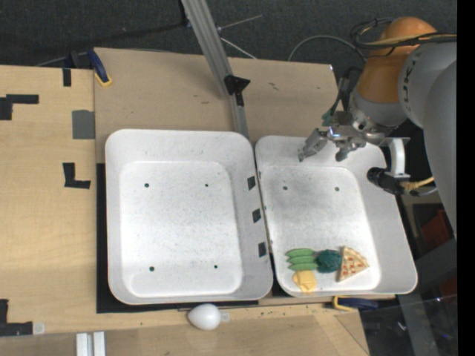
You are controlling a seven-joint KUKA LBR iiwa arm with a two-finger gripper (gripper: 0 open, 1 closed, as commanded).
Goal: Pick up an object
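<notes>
The arm [404, 65] hangs over the right bin [386, 199] at its far rim, the gripper [326, 148] spread wide, grasping nothing. The toy food — green pod [300, 256], teal lump [327, 259], pizza slice [352, 262] — sits bunched at the near edge, well apart. Best bet: descend on the outlying slice.

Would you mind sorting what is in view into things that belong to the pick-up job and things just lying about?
For the job:
gripper, open, above the right bin's far rim
right bin
green pea pods
dark green broccoli piece
pizza slice
yellow piece

Lying about:
left bin
white egg-shaped object on the bench edge
</notes>
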